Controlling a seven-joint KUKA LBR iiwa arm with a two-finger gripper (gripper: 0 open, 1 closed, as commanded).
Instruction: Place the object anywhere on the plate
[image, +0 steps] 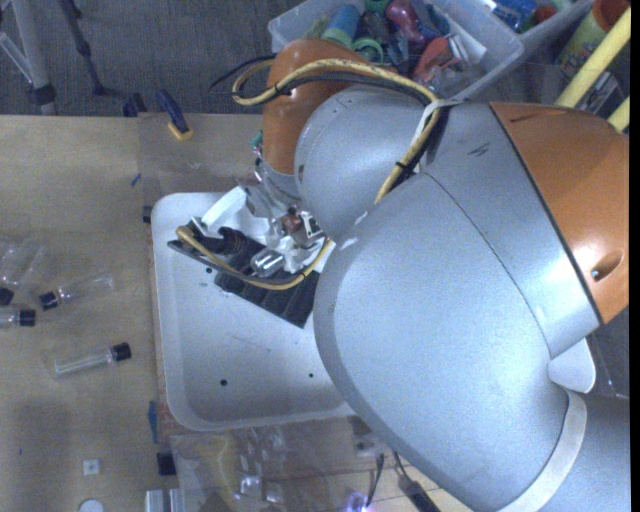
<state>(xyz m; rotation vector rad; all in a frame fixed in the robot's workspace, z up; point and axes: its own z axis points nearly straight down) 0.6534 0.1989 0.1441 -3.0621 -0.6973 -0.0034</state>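
Nearest the lens: the arm's grey link (450, 340), which covers the right side of the white bin (230, 360).

Hand (268, 258): low in the bin's upper part, over a dark flat piece (285, 300) that lies on the bin floor. You cannot tell from this angle whether the hand is apart or together, or whether it carries anything.

Object: not identifiable. The dark piece is the only candidate inside the bin, and it may just as well be the plate.

Judgement: if that piece is the object, expect it to be thin, stiff and light, and awkward to lift off a smooth floor. Take it at an exposed edge, not on the flat face.

Left of the bin, on the desk (70, 170): clear vials with black caps (92, 358). Beyond the bin's far side: a tub (500, 40) of coloured items.
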